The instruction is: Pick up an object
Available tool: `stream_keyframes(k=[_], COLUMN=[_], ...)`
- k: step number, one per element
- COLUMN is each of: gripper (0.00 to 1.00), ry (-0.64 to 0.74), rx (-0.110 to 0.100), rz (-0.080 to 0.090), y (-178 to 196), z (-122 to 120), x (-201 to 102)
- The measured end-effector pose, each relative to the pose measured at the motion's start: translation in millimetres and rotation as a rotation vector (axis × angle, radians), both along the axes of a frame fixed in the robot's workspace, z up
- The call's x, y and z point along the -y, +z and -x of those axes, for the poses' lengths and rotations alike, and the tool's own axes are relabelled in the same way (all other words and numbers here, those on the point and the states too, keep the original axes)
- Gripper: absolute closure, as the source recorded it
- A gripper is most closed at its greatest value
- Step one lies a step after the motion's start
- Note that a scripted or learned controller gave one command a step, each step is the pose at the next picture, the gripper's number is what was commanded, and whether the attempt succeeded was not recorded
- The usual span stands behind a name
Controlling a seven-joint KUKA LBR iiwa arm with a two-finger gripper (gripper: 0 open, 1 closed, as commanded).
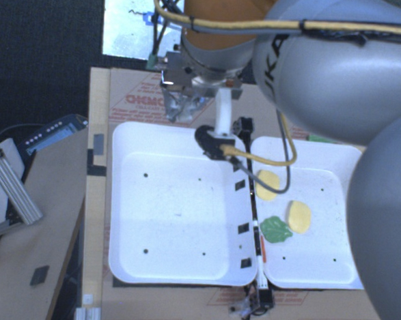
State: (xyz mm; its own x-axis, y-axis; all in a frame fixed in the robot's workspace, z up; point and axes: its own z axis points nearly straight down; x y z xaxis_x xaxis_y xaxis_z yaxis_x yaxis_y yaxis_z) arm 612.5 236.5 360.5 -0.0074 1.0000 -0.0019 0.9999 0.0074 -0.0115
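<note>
I am seeing three small things lying in the right bin [329, 278]: two pale yellow, rounded pieces [268, 184] [299, 216] and one green, leafy-edged piece [276, 229], the green one touching the lower yellow piece and the upper yellow one sitting near the divider between the bins. The left bin [172, 270] is showing just its white floor with a few dark dots. I am watching the gripper [180, 110] hanging above the bench beyond the left bin's far rim, and I cannot tell how it is set.
</note>
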Motion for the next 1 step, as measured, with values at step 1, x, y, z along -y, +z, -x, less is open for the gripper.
stream_keyframes(k=[1], gripper=[1.00], ry=[0.000], rx=[0.020], rz=[-0.008], y=[116.1], z=[54.5], x=[1.7])
